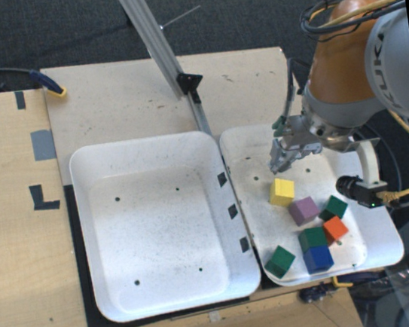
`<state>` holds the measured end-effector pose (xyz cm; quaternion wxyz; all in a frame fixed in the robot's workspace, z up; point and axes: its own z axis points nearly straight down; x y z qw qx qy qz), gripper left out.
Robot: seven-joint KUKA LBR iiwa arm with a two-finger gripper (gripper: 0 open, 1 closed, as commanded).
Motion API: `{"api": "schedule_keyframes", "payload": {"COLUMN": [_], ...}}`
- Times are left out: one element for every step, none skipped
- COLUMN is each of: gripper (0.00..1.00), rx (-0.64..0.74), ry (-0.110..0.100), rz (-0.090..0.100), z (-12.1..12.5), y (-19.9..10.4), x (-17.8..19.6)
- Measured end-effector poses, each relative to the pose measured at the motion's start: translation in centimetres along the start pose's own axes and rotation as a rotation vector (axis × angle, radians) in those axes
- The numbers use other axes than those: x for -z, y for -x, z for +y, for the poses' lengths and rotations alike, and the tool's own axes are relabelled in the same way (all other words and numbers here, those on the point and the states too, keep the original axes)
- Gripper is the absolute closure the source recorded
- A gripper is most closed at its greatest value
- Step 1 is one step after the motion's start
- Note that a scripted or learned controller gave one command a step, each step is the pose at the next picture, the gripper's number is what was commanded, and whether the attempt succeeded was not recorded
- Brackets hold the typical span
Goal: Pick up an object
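The arm reaches in from the right of the frame, and its gripper [283, 156] hangs over the upper part of the right bin [245, 153], just above a yellow block [282, 191]. Nothing shows between its fingers, and whether they are spread or pressed together cannot be told from this angle.

The blocks sit bunched in the lower half of that bin, probably because that is where loose pieces settle after being dropped. The yellow one stands a little apart at the top of the cluster, nearest the gripper, so it looks the likeliest pick.

Now the count. One yellow block. One purple block [304, 210] just below it. Three green blocks: one at the lower left [281, 260], one in the middle [313, 238], one to the right [336, 206]. One orange block [336, 228]. One blue block [318, 258] at the bottom. Seven in all.

The left bin [83, 169] fills the middle of the frame.
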<state>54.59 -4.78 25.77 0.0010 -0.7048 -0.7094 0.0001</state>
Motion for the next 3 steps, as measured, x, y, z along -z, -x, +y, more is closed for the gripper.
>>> {"api": "schedule_keyframes", "payload": {"gripper": [1.00,1.00,1.00], "rx": [0.001,0.000,0.000], "ry": [0.000,0.000,-0.001], "rz": [0.000,-0.001,-0.001], "z": [-0.1,1.2,0.9], "y": [-5.6,-10.2,-14.9], "x": [0.1,-1.0,-1.3]}}
